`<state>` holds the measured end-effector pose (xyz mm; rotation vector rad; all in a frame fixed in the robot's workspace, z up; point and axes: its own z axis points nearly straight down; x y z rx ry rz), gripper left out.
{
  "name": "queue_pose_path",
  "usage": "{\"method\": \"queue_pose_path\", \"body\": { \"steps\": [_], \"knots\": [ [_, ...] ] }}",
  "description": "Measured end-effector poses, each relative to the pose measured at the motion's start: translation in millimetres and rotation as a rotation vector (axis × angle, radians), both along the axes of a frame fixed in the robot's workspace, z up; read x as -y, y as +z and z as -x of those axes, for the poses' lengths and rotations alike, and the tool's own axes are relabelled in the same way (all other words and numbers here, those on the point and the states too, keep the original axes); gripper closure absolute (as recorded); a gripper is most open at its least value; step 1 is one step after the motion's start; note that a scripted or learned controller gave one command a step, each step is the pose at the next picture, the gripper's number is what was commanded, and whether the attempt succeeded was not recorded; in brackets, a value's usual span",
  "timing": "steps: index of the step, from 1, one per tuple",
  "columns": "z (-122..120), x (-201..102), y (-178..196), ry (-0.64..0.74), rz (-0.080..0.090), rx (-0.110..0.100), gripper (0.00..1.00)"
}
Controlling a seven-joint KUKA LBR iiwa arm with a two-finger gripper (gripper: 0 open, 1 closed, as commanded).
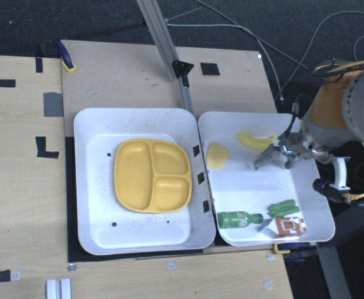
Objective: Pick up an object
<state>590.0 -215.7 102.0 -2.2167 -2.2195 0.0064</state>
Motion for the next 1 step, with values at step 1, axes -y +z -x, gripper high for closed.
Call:
{"method": "queue_pose_path", "body": {
  "steps": [1],
  "knots": [
    [-1.3,-0.1,13.0,0.001,0.001,0.004,1.0]
  ]
}}
